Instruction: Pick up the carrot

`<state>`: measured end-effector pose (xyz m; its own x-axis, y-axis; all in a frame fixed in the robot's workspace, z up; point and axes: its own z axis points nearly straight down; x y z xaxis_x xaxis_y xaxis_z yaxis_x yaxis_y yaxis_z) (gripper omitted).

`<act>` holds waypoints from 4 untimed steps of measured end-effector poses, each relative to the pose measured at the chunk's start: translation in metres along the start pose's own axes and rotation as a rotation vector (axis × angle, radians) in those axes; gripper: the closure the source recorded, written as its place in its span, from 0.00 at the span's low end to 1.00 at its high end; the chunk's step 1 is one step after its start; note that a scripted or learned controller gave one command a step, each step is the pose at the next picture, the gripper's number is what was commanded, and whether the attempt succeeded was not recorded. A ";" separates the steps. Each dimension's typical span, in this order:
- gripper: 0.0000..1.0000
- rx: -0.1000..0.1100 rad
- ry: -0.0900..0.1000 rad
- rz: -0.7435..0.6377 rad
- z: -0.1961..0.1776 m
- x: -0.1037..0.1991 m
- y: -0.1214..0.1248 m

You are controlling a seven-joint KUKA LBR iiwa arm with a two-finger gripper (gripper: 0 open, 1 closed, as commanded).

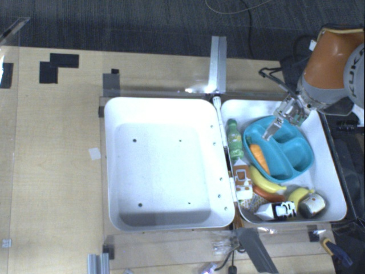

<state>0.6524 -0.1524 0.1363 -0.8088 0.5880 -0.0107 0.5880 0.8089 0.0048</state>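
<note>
Orange carrot [259,158] lay in blue tray [296,153] — approach step
Gripper [272,130] hovered above, grip state unclear — next, descend onto carrot

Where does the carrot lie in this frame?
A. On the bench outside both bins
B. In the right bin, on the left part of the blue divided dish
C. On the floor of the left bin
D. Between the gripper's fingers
B: the carrot rests on the left part of the blue dish in the right bin, with the gripper above the dish's upper rim, apart from it.
</note>
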 end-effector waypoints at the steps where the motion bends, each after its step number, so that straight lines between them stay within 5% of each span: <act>1: 0.00 0.001 0.000 -0.097 -0.052 -0.025 -0.048; 2: 0.00 0.001 0.003 -0.159 -0.032 0.013 -0.075; 3: 0.00 -0.001 0.002 -0.342 -0.012 0.003 -0.011; 4: 0.00 0.000 -0.001 -0.398 -0.038 -0.025 -0.048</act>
